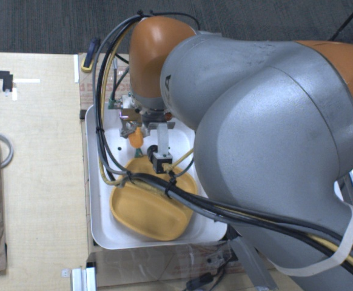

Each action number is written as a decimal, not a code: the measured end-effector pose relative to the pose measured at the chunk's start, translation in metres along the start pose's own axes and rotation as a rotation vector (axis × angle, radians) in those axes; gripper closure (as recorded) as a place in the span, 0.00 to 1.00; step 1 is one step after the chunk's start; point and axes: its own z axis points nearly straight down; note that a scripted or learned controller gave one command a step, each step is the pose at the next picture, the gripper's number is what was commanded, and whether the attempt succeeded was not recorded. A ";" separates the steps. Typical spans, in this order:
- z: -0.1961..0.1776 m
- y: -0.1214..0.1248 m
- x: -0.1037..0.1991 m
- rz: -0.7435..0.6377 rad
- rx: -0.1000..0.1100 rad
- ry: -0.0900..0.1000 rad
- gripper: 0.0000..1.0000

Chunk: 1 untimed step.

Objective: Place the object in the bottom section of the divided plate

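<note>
Object point(136, 139) looks small, rounded, orange, near mustard plate point(149, 217).

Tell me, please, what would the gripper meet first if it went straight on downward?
Most likely the orange object right below the gripper, then the bin floor near the plate; depth is unclear from this view.

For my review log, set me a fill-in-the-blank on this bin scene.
The yellow plate lies in a ____ bin. The small object near it is ____ in colour. That object lies nearer the picture's ____ edge than the plate. The arm reaches in from the picture's ____.
Missing: white; orange; top; right.
</note>
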 end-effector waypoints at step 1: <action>0.034 0.020 0.008 0.487 0.009 0.004 1.00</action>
